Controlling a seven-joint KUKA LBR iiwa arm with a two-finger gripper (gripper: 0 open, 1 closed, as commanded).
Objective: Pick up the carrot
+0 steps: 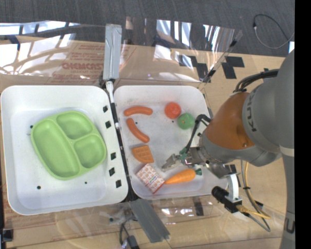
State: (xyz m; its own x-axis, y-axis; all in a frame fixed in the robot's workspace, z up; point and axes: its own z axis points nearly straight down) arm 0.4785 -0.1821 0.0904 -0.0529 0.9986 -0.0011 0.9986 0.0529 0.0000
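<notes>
- The carrot (182,177) lies near the near edge of the right bin (197,95), orange with a green stub at its right end, tilted so that the stub sits a little farther away than the tip.
- Just left of the carrot's tip is a small patterned box (150,178) (red and white, set at an angle), the two touching or nearly so.
- The gripper (172,162) hangs just beyond the carrot, its fingers pointing left and slightly apart, with nothing between them; the carrot rests on the bin floor, not in the grasp.
- The arm (238,126) reaches in from the right, its orange band above the wrist over the bin's right rim.
- Left of the gripper lies a ridged orange cracker-like square (143,153).
- Farther back sit two sausages: one slanted (138,129), one lying across (138,110).
- To their right, a red tomato (172,109) and a green round fruit (185,121) sit just beside each other, near the arm.
- The left bin (20,191) holds a green divided plate (54,160) with three compartments.
- Both bins rest on the counter (41,66) (cardboard-lined, under clear sheeting).
</notes>
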